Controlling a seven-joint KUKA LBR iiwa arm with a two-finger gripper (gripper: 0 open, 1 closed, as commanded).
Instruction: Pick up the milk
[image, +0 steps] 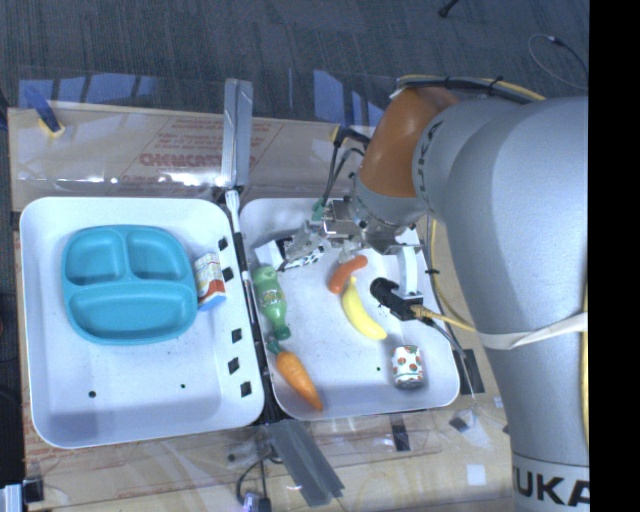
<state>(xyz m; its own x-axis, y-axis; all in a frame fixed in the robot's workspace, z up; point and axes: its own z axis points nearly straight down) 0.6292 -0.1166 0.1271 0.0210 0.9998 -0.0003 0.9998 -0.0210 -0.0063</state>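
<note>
my hand sits at the right bin's far edge, the milk probably just left of it, lying crosswise; can't tell my grip

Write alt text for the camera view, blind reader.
A grey arm with an orange band reaches from the right over the right white bin, its gripper near the bin's back-left by a small black-and-white milk carton. That bin holds a green bottle, carrot, banana and small can; the left white bin holds a blue divided plate.
</note>
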